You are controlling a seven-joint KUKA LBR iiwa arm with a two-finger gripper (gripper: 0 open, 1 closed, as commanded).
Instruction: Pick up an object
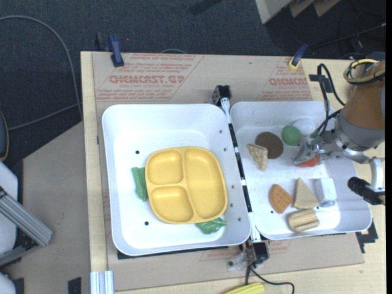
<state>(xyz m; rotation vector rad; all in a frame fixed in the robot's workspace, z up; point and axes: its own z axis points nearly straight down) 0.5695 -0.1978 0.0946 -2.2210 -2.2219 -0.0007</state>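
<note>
The pincer [304, 157] sits low in the right bin [349, 222], just right of the brown disc [270, 144], touching a small red item [310, 161]; its grip state can't be told

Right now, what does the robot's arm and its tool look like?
The arm is grey with a wide orange band above the wrist. Black cables loop along it, with a yellow coil near the top. The tool is a small metallic grey piece at its end, with something red-orange at its tip.
</note>
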